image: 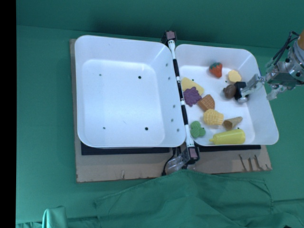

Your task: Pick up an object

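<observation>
Gripper (pixel 242 92) down in the right bin (pixel 267 125), near its right wall. Spread or pressed together: cannot tell from this angle. Sits just right of a brown toy (pixel 230 90), close against it; contact unclear, nothing seen pinched. Above the brown toy, a yellow piece (pixel 234 75) and a strawberry (pixel 216 69). Further left, near the bins' shared edge, a cheese wedge (pixel 191 85), purple grapes (pixel 192 97) and an orange waffle (pixel 206 102). Toward the near rim, corn (pixel 213 118), a cone (pixel 232 122), a green piece (pixel 197 129) and a yellow bottle (pixel 228 137) lying flat. Left bin (pixel 81 127) alongside.
</observation>
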